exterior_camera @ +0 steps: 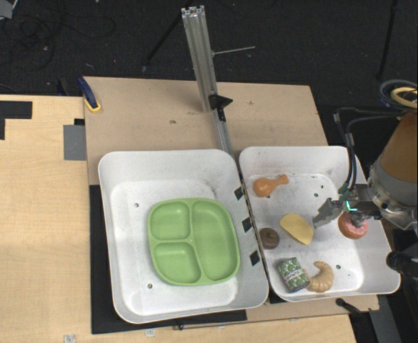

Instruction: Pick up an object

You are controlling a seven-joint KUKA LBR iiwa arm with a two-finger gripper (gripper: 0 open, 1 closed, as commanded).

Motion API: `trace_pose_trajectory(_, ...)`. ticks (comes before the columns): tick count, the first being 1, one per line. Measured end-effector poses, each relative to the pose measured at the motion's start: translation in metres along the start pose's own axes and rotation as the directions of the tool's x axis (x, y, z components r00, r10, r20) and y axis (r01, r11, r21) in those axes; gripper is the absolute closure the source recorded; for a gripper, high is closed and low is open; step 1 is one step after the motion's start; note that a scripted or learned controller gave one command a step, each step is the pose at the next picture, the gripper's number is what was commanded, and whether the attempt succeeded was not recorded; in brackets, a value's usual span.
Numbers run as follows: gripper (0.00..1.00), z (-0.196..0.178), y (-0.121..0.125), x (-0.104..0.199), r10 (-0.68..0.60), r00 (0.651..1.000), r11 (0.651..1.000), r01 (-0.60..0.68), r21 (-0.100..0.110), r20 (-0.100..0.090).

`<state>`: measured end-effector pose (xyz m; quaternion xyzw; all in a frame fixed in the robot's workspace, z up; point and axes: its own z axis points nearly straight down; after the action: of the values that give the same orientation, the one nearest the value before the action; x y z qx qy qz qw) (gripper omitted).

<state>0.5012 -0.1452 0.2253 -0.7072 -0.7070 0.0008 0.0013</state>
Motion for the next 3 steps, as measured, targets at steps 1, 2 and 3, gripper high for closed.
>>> trace_pose_trajectory(1,0.00,-0.001,0.000,0.000,0.000,1.000,1.000,0.000,-0.001,0.000)
trace_pose_trajectory(2,0.00,0.064,0.001,-0.001,0.001,1.000,1.000,-0.001,0.007,-0.002)
trace_pose_trajectory(3,0.00,0.109,0.004,0.002,0.000,1.000,1.000,0.000,0.006,-0.002)
